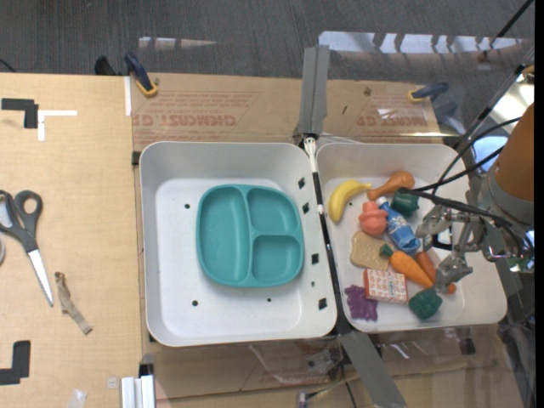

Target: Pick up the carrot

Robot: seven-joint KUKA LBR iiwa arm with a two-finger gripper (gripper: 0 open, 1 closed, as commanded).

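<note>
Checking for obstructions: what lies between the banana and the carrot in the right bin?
In the camera view, the orange-pink toy and blue bottle lie between the banana and carrot.

Arm enters from right edge of frame, mid-height; orange band visible at far right, upper-mid. Wrist w/ cables sits just left of that, approx center-right. Gripper (445,246) is metal, two-finger, reaching leftward and slightly toward bottom of frame, at mid-right. Fingers look spread apart, one at upper left, other lower; nothing seen clamped betw. them.
</note>
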